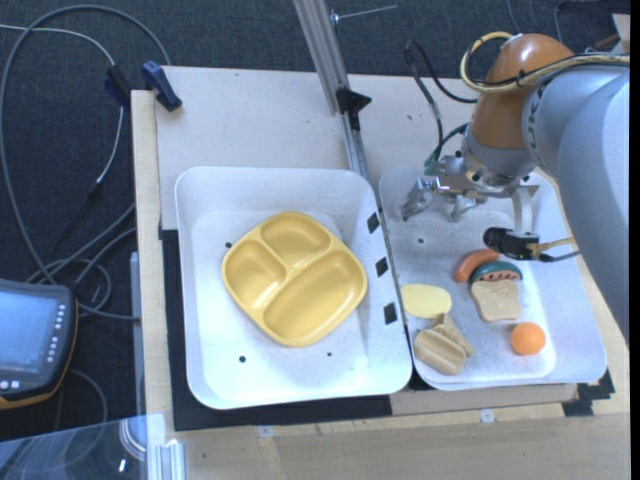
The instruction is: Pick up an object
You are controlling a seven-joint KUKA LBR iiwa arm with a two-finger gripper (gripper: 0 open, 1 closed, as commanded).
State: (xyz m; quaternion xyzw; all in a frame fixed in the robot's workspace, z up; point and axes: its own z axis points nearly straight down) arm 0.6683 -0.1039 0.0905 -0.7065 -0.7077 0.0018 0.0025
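My gripper [440, 204] hangs over the far end of the right bin [570, 363], open, with nothing between its fingers. Toy foods lie nearer the front of that bin. A pale yellow oval piece [427, 300] sits beside a tan wooden bread-like piece [442, 348]. To their right are a toast slice with a teal top [497, 296], a red-orange piece [474, 264] and a small orange ball [527, 339]. The gripper is well behind all of them and touches none.
The left bin [200, 368] holds a yellow divided plate [294, 278]. A metal pole [325, 38] rises between the bins at the back. The grey arm [590, 138] covers the right bin's far right side, with a black part [510, 240] jutting out near the red-orange piece.
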